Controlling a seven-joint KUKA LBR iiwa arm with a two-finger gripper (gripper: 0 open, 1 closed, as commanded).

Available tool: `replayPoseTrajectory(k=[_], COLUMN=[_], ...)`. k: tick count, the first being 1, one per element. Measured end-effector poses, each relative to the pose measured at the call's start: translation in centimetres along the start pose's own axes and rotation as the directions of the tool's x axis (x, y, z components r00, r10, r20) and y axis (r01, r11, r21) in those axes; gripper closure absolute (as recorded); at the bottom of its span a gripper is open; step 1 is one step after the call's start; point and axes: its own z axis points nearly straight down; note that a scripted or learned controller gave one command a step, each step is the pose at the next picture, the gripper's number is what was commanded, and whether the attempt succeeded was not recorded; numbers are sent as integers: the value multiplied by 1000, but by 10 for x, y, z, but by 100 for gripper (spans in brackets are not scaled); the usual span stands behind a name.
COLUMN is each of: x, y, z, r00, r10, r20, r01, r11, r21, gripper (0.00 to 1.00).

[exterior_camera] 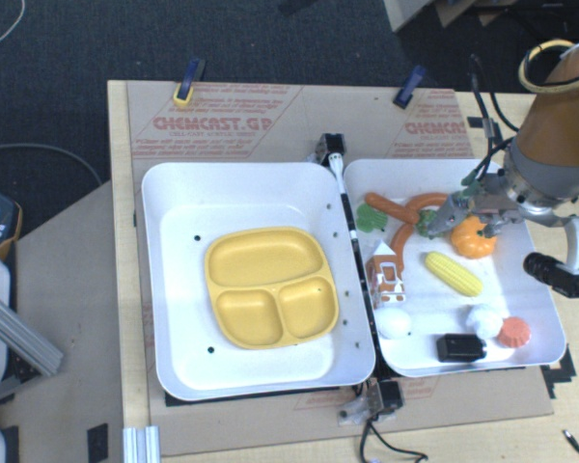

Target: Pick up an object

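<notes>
Cardboard-covered surface (270, 114): two white bins. Left bin (164, 258): yellow divided tray (268, 285). Right bin (545, 316): jaws (468, 215) positioned over orange pumpkin (475, 239); jaw opening cannot be determined.

The grey arm reaches in from the right, its hand (460, 216) lowered.

On my feed I can read "CHEMCAST GP" in red on the brown protective sheet (270, 123) covering the table, repeated partly at upper right; smaller print is illegible.
</notes>
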Motion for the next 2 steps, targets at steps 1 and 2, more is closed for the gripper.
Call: replayPoseTrajectory(k=[1,2], x=[0,-5], y=[3,-4], z=[-7,40], r00=[1000,1000], r10=[-2,-2], r20=[2,0], r01=[2,2], r11=[1000,1000], r21=[-13,-7], gripper=[0,0])
